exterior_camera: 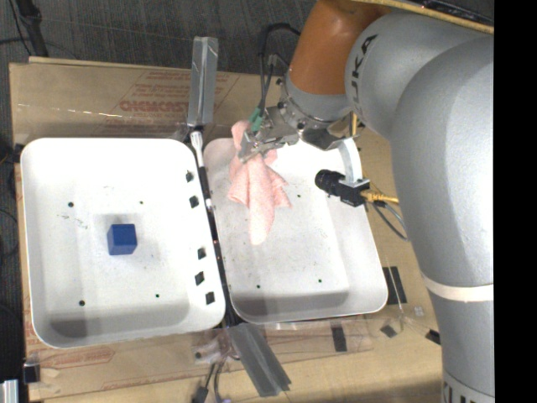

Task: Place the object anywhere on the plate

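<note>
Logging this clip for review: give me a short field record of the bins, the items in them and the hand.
left bin: holds a blue cube, left of centre
right bin: pink cloth hanging over its upper left part
hand: above the right bin's far left corner, fingers shut on the cloth's top
cloth state: bunched at the grip, draping downward
plate: cannot tell

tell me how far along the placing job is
Done: the gripper has a pink crumpled cloth pinched between its fingers, and the cloth hangs over the right white bin. In hand: carrying that cloth. Left: setting it down; I can't see any plate. A small blue cube sits in the left white bin.
</note>
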Action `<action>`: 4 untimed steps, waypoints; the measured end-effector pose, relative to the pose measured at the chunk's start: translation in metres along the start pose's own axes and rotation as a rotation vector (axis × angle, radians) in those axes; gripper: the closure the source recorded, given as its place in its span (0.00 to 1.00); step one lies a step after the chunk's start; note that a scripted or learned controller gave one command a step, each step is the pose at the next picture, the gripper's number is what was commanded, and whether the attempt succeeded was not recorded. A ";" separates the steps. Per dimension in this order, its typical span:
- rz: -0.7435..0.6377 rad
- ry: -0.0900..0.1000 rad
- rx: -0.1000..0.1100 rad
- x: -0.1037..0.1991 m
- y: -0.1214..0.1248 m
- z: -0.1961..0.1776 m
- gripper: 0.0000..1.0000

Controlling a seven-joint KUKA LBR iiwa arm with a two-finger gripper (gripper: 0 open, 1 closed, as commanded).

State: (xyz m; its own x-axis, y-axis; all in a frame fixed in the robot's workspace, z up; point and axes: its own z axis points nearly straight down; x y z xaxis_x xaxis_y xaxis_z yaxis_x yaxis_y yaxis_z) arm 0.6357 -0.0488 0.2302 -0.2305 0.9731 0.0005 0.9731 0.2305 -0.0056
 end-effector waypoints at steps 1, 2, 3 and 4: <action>-0.405 0.000 0.001 0.052 -0.002 0.011 1.00; -0.812 0.000 0.001 0.104 -0.005 0.019 1.00; -1.217 -0.003 -0.003 0.160 0.002 0.016 1.00; -1.345 -0.005 -0.004 0.210 -0.002 0.006 1.00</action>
State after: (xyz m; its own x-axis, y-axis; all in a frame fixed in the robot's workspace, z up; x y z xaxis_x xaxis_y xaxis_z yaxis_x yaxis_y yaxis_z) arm 0.5852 0.1551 0.2248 -1.0000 -0.0072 -0.0006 -0.0072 1.0000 -0.0005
